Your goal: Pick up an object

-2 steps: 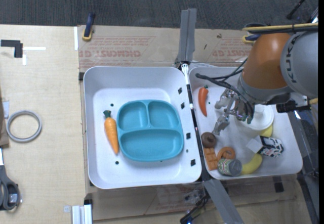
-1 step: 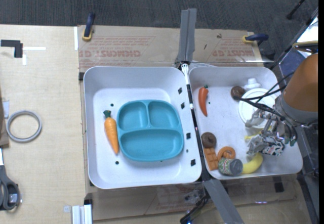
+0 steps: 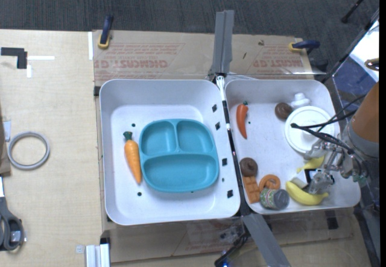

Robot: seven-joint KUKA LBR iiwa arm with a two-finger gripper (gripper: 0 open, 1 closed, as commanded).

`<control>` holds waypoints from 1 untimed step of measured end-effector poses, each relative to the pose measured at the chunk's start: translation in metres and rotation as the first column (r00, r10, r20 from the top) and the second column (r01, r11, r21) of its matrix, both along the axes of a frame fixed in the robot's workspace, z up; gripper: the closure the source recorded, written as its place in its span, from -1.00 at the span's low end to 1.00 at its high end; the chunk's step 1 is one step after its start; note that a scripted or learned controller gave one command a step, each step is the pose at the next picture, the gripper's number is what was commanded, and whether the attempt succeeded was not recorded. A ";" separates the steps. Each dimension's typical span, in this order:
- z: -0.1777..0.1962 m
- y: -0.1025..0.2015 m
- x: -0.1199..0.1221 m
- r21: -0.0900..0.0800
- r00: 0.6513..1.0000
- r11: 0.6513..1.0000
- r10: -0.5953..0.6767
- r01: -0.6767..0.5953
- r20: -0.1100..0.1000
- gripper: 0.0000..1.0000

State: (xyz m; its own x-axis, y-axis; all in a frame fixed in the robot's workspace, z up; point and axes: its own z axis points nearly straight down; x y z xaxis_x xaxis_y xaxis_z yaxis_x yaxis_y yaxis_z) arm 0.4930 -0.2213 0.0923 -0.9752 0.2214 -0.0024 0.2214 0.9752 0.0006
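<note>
- Camera view, left half of the frame: left white bin (image 3: pixel 108 157) holding a blue divided plate (image 3: pixel 179 155) at its middle, with three compartments.
- Just left of the plate, apart from it: an orange carrot (image 3: pixel 132 159) lying lengthwise, green top toward the upper side.
- Far left on the wooden bench (image 3: pixel 54 103): a grey tape ring (image 3: pixel 27 150), and below it, at the frame edge, part of some scissors (image 3: pixel 11 229).
- Right half: right white bin (image 3: pixel 265 88), side by side with the first one.
- Near its upper left: a second, redder carrot (image 3: pixel 242 119) with green top upward.
- Upper right of this bin: a brown doughnut (image 3: pixel 283 110), a small white bottle (image 3: pixel 300 100) and a white round bowl (image 3: pixel 306 127).
- Lower part: another brown doughnut (image 3: pixel 248 167), an orange waffle-like block (image 3: pixel 251 189), an orange ring (image 3: pixel 269 182), a grey can (image 3: pixel 277 199) lying on its side, all close together.
- Lower right: a yellow banana (image 3: pixel 304 194), curved, beside the can.
- Gripper (image 3: pixel 318 182) low over the banana, at the lower right of the bin, with black cables running across the bowl.
- Fingers hidden among metal parts; opening cannot be told, nothing seen held.
- Behind the bins, upper frame: brown cardboard (image 3: pixel 157 58) fixed with two clamps.
</note>
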 end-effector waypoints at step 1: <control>0.004 0.043 -0.009 -0.005 0.999 1.000 0.029 -0.029 0.018 -1.00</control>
State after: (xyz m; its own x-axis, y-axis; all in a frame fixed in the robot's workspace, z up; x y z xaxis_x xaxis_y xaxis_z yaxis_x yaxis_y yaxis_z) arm 0.4841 -0.1787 0.0965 -0.9810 0.1930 -0.0212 0.1931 0.9812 -0.0008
